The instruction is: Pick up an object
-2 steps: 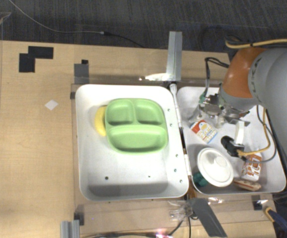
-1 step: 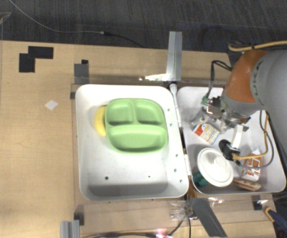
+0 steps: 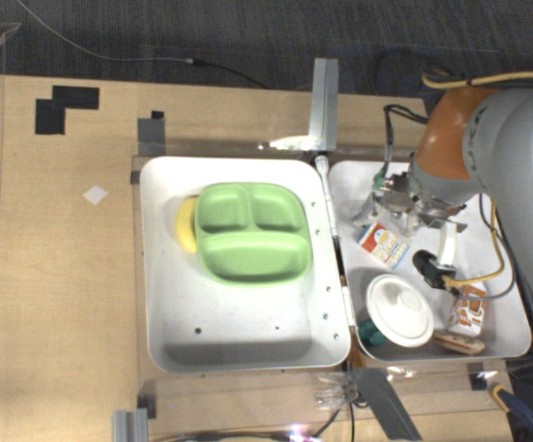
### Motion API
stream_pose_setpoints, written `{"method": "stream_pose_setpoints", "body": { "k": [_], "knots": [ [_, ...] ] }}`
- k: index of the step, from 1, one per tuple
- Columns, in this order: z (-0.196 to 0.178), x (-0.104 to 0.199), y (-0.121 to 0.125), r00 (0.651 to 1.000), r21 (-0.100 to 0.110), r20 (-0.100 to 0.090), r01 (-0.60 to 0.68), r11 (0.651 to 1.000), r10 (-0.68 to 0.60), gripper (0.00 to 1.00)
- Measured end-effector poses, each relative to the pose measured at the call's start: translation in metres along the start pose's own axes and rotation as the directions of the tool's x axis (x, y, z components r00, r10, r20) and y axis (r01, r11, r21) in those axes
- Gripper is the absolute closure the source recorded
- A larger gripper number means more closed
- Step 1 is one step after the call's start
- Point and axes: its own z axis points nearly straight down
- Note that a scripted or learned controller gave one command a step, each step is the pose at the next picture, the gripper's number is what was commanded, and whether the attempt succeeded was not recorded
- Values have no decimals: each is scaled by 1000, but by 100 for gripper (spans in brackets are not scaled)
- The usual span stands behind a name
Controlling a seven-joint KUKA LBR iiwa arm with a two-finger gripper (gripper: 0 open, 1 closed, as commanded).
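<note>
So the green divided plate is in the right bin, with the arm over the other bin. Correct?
Not quite. The camera view shows the green divided plate in the left bin, lying partly over a yellow thing. The arm is over the other bin, the right one.

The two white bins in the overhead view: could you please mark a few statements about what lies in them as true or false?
1. The green divided tray lies in the left bin. True.
2. A yellow object shows beside the tray's left edge. True.
3. The white bowl lies in the left bin. False: it lies in the right bin, near its front.
4. The tool hangs over the left bin. False: it hangs over the right bin, by a small colourful packet.
5. An orange and white carton lies to the right of the bowl. True.
</note>
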Motion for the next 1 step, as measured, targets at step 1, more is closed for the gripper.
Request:
{"method": "stream_pose_setpoints", "body": {
  "k": [1],
  "knots": [
    [-1, -4, -22, 999, -1, -1, 39, 999, -39, 0]
  ]
}}
